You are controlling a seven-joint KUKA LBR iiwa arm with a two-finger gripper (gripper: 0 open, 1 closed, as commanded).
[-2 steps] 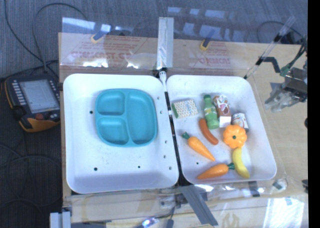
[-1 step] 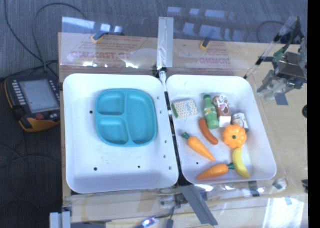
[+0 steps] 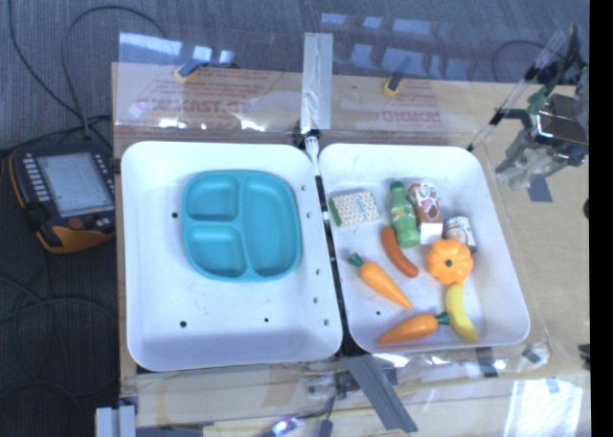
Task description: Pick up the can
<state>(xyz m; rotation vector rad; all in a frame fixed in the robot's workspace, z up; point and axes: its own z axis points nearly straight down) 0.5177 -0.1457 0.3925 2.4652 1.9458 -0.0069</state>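
sitting in the right bin (image 3: 498,234), the can (image 3: 461,232) rests among toy food near the bin's right wall.

the can lies just right of a small carton (image 3: 425,211) and just above a pumpkin (image 3: 449,261), close to touching both. a green bottle (image 3: 402,215) stands left of the carton, with a patterned sponge (image 3: 353,207) further left. a red pepper (image 3: 399,252) lies below the bottle, one carrot (image 3: 381,281) below-left of it, another carrot (image 3: 412,329) near the bin's front, and a banana (image 3: 459,311) under the pumpkin. the left bin (image 3: 153,263) holds a blue divided plate (image 3: 239,224). the gripper (image 3: 551,124) hangs at the right edge, well apart from the can and outside the bins; whether it is wide or narrow, i cannot tell.
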